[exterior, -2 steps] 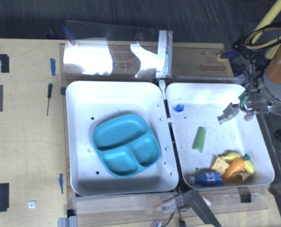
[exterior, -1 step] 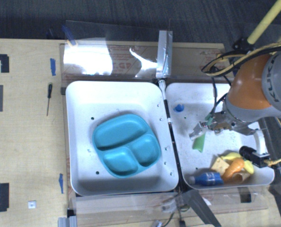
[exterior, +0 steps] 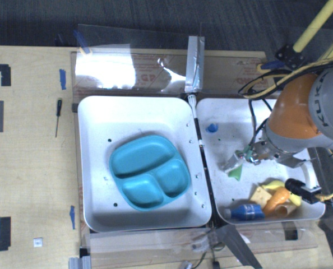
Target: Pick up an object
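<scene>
1. While the arm (exterior: pixel 301 114) reaches in from the right over the right bin (exterior: pixel 228 108), your gripper (exterior: pixel 239 160) hangs low near the bin's middle; whether it is open or closed cannot be told from this view, and nothing can be seen held in it.
2. Your nearest candidate is the small green piece (exterior: pixel 235 171), lying on the bin floor just below the gripper tip, seemingly touching it or very close.
3. Judge it light, thin and probably slippery; take it across its narrow width, low to the floor.
4. Your other choices sit along the bin's near edge: a blue bottle (exterior: pixel 246 211), an orange toy (exterior: pixel 277 200) and a yellow block (exterior: pixel 260 195), crowded together.
5. Well apart, the left bin (exterior: pixel 93 167) holds a blue divided tray (exterior: pixel 149 171).
</scene>
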You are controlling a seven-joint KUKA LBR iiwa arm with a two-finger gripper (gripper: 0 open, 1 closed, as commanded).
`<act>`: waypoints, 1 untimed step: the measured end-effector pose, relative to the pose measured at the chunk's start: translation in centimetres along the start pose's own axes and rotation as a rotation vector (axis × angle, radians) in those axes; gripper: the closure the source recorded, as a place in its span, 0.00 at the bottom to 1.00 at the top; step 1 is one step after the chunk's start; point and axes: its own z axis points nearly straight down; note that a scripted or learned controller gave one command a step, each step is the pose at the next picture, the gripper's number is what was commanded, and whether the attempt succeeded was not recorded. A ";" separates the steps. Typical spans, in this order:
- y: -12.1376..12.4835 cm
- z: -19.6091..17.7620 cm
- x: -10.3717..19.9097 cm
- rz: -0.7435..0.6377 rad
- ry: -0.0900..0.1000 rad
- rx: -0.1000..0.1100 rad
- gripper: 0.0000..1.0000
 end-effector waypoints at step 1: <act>0.2 -0.9 -0.2 0.002 -0.003 -0.004 1.00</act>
